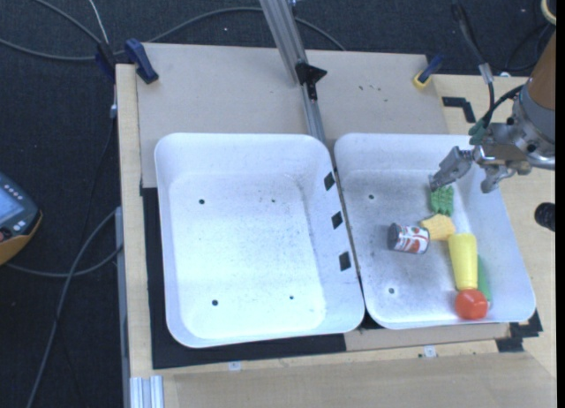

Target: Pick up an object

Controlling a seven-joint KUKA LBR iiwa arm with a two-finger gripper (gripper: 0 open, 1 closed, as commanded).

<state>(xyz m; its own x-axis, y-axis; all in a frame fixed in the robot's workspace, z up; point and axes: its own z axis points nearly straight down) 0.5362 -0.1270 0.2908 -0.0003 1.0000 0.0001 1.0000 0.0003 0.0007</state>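
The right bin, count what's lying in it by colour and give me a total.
Green: 1, the green piece under the gripper
Yellow: 2, a yellow block and a yellow cylinder
Red: 1, a red ball
Red and white: 1, a small can
Total: 5

Tan table [221, 97] under both bins. Blue clamp [141, 60] at far left corner, yellow clamp [428, 69] at far right. Aluminium rail [281, 22] running down at a slant from top, ending between the bins. Black cables [62, 9] looped over dark floor at left. Handheld device with screen [13, 212] at left edge, orange trim. Black mat [159, 344] under left bin.
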